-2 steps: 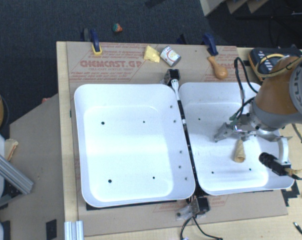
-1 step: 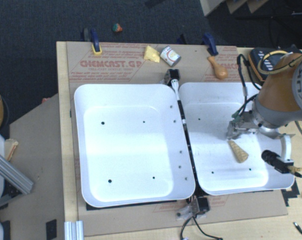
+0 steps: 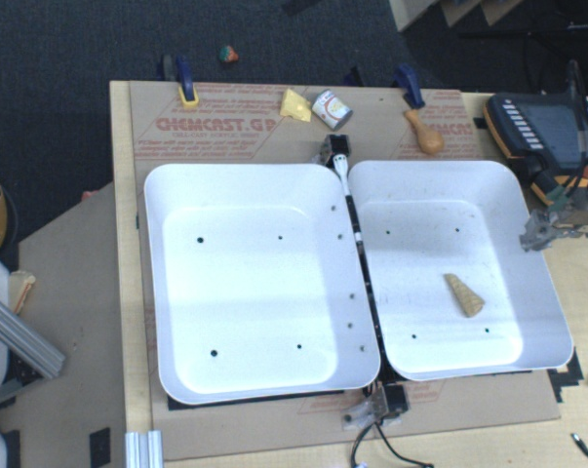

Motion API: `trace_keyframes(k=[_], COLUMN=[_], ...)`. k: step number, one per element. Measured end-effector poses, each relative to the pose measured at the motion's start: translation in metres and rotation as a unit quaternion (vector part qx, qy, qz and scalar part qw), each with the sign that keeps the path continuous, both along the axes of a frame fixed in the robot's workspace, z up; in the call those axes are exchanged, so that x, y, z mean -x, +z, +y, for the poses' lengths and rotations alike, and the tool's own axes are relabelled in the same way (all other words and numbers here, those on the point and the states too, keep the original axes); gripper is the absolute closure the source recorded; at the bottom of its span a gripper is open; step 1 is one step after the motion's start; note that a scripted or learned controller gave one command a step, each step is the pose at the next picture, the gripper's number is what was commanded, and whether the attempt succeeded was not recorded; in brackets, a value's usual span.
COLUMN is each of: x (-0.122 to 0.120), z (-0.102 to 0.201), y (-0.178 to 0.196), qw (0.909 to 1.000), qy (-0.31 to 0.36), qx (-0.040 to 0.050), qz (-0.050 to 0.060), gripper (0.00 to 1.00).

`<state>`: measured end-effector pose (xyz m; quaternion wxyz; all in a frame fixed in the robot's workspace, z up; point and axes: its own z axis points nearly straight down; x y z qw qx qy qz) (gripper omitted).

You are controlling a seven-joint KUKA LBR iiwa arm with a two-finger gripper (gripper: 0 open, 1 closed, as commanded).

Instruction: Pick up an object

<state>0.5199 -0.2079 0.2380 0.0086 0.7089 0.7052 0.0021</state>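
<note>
Tan cone-shaped piece (image 3: 463, 294) on right bin (image 3: 411, 188) floor, down-left of gripper (image 3: 539, 230) at bin's right rim; long axis diagonal, tip up-left; gripper opening: cannot tell, nothing visibly held

Just behind tool (image 3: 539, 230): black pendant (image 3: 537, 125). On bench (image 3: 137, 135), behind & left of tool: wooden-handled item (image 3: 423, 133), small can (image 3: 331, 109), yellow piece (image 3: 295, 105), blue clamp (image 3: 185, 78). R bin (image 3: 420, 188) beside tool, L bin (image 3: 167, 261) far left.
</note>
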Motion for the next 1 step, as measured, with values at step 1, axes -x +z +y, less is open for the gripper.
trace_keyframes(k=[1], x=[0.0251], z=[-0.0184], y=[0.0879], qw=[1.0], qy=[0.002], qx=[-0.0011], qz=[0.002], gripper=[1.0])
